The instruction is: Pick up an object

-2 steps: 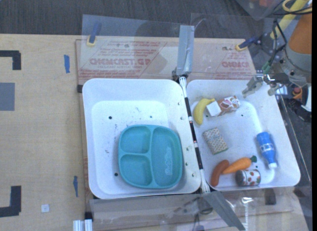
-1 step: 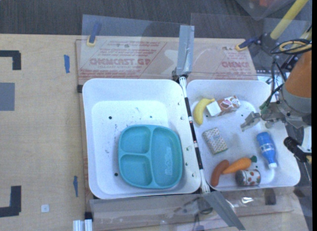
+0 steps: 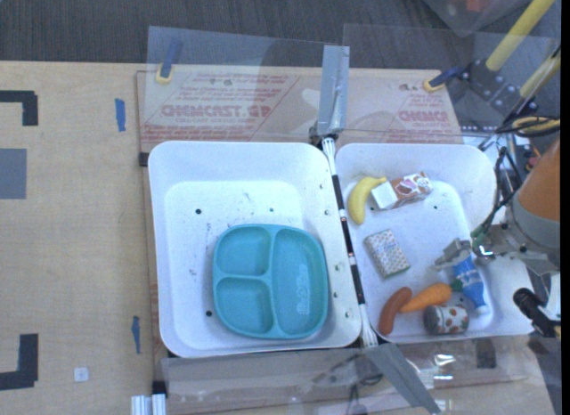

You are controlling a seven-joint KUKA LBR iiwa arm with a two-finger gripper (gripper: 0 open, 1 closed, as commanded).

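Note:
My gripper [image 3: 456, 253] reaches in from the right and hangs low over the right side of the right bin [image 3: 419, 159]. Just below it lies a blue object [image 3: 469, 282], partly under the arm. An orange carrot [image 3: 427, 297] lies left of the blue object, with a red-orange sausage shape [image 3: 392, 312] further left. A small patterned can [image 3: 446, 319] sits at the bin's front. A speckled box [image 3: 387, 252] lies in the middle. A banana [image 3: 360, 198] and a red-and-white packet [image 3: 405, 190] are at the back.
The left bin [image 3: 178, 226] holds a teal divided plate [image 3: 270, 281]. A ridge [image 3: 343, 235] separates the two bins. Clear panels [image 3: 232, 101] stand behind the bins. Cables and yellow bars [image 3: 525, 21] crowd the far right.

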